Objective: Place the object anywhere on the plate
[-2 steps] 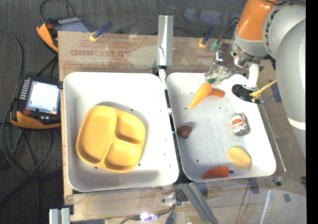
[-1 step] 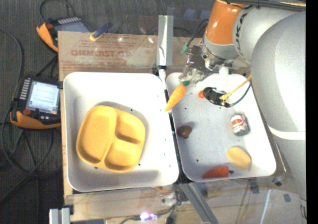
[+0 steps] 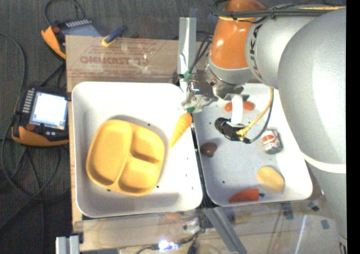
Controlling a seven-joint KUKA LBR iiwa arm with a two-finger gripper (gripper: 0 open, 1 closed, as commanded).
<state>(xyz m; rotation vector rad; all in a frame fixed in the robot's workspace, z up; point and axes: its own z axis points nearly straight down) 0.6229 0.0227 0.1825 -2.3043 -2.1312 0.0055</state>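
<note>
- We see the yellow plate (image 3: 127, 157) in the left bin (image 3: 90, 98), with bare white floor around it, most of it toward the right wall.
- The carrot (image 3: 180, 126) sits near the left bin's right edge, just beside the plate's upper right corner, its tip pointing down toward the plate.
- The gripper (image 3: 191, 102) is at the carrot's thick top end, over the seam between the two bins; its fingers seem closed on that end, the carrot slanting below them.
- The right bin (image 3: 292, 188) holds a small brown lump (image 3: 209, 148), a pale yellow rounded piece (image 3: 270, 178), a red piece (image 3: 244, 195) and a little can (image 3: 271, 141), spread well apart.
- The plate looks smooth, moulded plastic with three compartments and rounded corners; the carrot is a tapered orange cone.
</note>
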